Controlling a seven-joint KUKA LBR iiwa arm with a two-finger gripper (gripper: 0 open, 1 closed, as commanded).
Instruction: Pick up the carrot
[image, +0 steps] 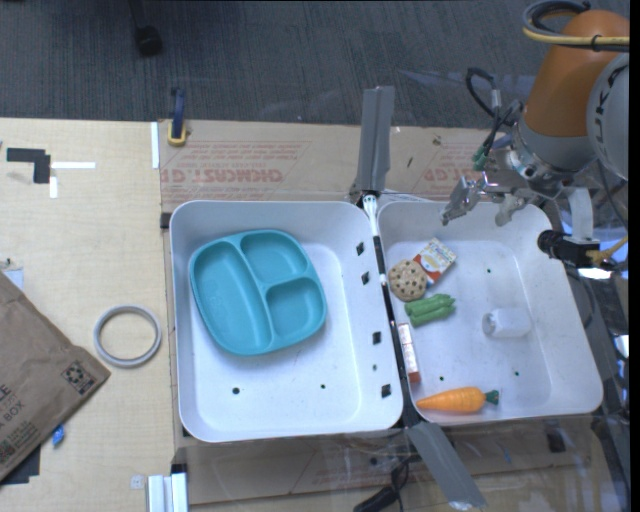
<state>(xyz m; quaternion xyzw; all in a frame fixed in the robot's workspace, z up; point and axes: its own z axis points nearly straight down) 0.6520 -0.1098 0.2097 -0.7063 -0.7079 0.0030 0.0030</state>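
The carrot (452, 401) lies crosswise along the right bin's (560, 300) near wall, green top pointing right; the gripper's (485, 202) claw state is unclear.

KUKA arm: orange band, grey shell, metal gripper

The arm (590, 90) has a rounded, glossy orange band above the wrist and a pale grey shell beside it at the frame's right edge. A yellowish cable loops over the top of the orange part, and dark cables with a green tip trail down its left side. Below sits a silvery wrist block carrying the gripper (487, 203), whose two thin metal fingers (460, 203) look grey and bare.
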